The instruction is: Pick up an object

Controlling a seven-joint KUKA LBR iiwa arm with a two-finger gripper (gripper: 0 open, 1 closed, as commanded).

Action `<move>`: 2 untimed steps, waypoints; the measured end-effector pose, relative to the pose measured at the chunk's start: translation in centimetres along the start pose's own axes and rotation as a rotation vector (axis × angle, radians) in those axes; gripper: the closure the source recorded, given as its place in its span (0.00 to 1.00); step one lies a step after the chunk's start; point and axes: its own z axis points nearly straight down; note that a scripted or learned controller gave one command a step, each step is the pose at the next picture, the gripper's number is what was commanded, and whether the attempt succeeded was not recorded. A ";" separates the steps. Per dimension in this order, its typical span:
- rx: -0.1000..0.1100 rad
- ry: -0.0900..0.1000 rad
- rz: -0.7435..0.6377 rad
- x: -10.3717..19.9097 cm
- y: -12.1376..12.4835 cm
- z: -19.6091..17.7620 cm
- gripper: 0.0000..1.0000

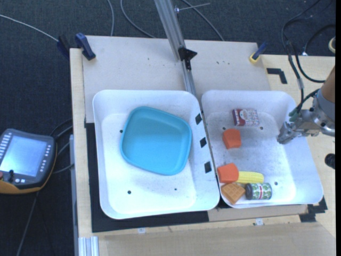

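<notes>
Risk: the near cluster in the right bin (303, 188) is packed tight, so the fingers could wedge or knock neighbours. Near: one jar (259, 191), one waffle (233, 192), one corn cob (250, 177), one orange block (228, 172). Farther: one orange cube (232, 138), one carton (245, 117). Left bin (106, 196): one blue plate (156, 140). Gripper (285, 134) at the right wall; spread or pressed together, cannot tell.

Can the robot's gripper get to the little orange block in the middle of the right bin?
Probably yes. The gripper hangs over the right bin's right side, and the orange block sits alone with bare floor between them.
</notes>
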 end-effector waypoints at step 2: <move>0.002 0.002 -0.005 5.7 2.0 -2.7 1.00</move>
